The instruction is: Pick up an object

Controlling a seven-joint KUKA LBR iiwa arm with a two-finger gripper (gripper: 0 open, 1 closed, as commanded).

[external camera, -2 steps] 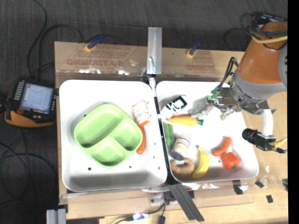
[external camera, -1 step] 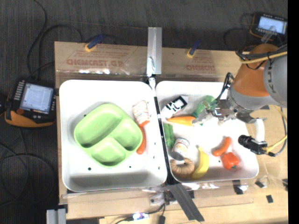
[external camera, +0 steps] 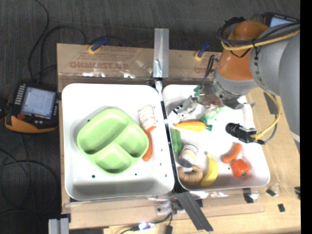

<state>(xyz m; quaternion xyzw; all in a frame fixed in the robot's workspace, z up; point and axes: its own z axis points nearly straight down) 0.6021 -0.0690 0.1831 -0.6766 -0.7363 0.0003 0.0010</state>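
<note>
1. Camera view: the claw (external camera: 207, 101) hangs low over the right bin's (external camera: 258, 179) far end; I cannot tell its state.
2. A carrot (external camera: 191, 126) lies just beside it, nearer.
3. A green tray (external camera: 112, 139) fills the left bin (external camera: 73, 179).

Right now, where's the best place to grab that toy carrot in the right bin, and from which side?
Grip the carrot across its orange middle, coming straight down from above. It lies flat and roughly crosswise in the right bin, so fingers closing across its narrow width probably fit. The green leafy end looks too crowded.
</note>
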